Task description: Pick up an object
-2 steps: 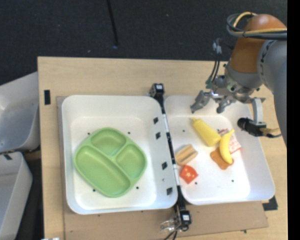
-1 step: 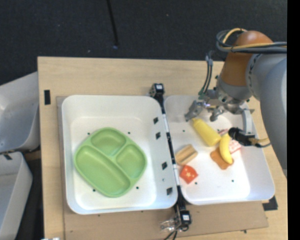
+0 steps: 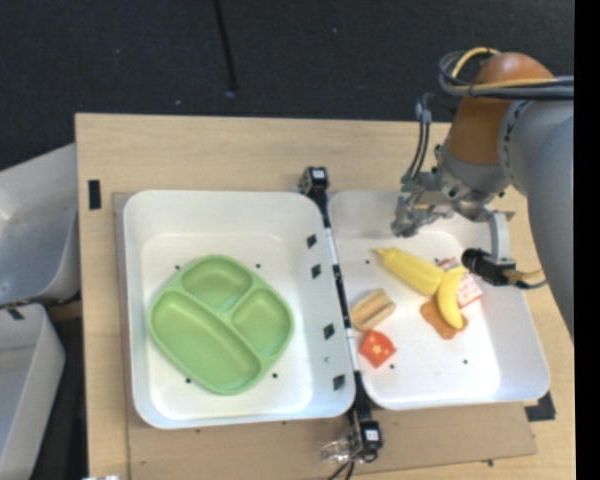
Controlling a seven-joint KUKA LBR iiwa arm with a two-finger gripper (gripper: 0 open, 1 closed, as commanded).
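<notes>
Camera view: looked down on a wooden bench [image 3: 100,158] carrying two white bins side by side. In the left bin [image 3: 140,218], a green divided plate [image 3: 220,323], near the middle. In the right bin [image 3: 520,368], a loose cluster of toy food: a yellow corn cob [image 3: 408,268], a banana [image 3: 449,299] at its 4 o'clock and touching or nearly so, an orange slice [image 3: 437,321] partly under the banana, a bread roll [image 3: 371,309] at 8 o'clock from the corn, a red piece [image 3: 377,348] just below the roll, and a small red-and-white packet [image 3: 469,288] beside the banana.

Gripper [image 3: 408,218] hung over the right bin's upper edge, at 12 o'clock from the corn, apart from it, with nothing seen between the fingers; whether spread or closed, could not tell at this size.

Risks, as judgement: corn and banana crowded together, so fingers could land on both or nudge one aside; rounded, smooth shapes likely to slip out; a descent off-centre could close on air.
</notes>
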